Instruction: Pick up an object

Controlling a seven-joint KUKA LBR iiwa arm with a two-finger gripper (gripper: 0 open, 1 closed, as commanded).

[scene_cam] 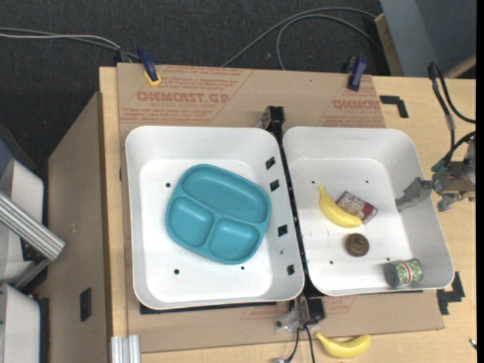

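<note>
The right bin (393, 146) holds a yellow banana (335, 209), with a small red and white packet (357, 206) touching its right side. A brown round object (357, 244) lies just below them. A green can (404, 272) lies on its side in the front right corner. My gripper (425, 189) is over the bin's right rim, well to the right of the packet and apart from every object. Nothing is visibly held in it.
The left bin (144, 203) holds a teal divided plate (217, 212). A second banana (346, 345) lies outside the bins at the bench's front edge. Two clamps (357, 71) hold the cardboard at the back, and cables run behind.
</note>
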